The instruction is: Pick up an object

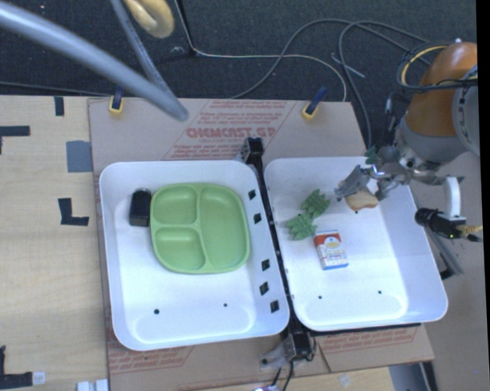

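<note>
Small box (332,250) nr front, arm (442,104) bent over right bin (409,297), end effector (359,188) low

Left white bin (119,259): green divided plate (200,228), black block (139,208) touching its left edge. Cardboard sheet (226,127) beneath both bins. Cables (304,40) behind.

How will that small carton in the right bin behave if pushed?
The small carton lies flat on the right bin floor, so it should slide, not roll. It looks light and boxy, probably stiff. It may skid toward the green toy nearby.
</note>
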### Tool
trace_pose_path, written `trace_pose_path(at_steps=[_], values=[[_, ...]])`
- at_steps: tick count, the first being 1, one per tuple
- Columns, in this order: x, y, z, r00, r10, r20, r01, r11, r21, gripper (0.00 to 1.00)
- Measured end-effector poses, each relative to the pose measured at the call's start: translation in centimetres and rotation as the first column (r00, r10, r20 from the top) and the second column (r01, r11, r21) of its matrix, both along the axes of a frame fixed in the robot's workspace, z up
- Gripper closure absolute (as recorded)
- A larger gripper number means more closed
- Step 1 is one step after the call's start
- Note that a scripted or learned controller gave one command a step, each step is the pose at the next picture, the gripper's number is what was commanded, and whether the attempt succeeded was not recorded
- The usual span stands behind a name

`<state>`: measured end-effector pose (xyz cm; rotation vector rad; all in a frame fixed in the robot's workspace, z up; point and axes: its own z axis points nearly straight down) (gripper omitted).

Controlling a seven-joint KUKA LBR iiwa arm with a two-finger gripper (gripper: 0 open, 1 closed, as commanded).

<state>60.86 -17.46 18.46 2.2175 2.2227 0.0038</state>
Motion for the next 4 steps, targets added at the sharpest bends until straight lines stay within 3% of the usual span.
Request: trace_pose_path(at_steps=[1, 4], values=[[0.1, 0.1, 5.3, 1.000, 0.000, 0.001, 0.000, 1.000, -0.001, 1.00], [-3.4, 15.9, 4.2, 1.000, 0.003, -0.007, -0.003, 1.000, 0.000, 1.00]])
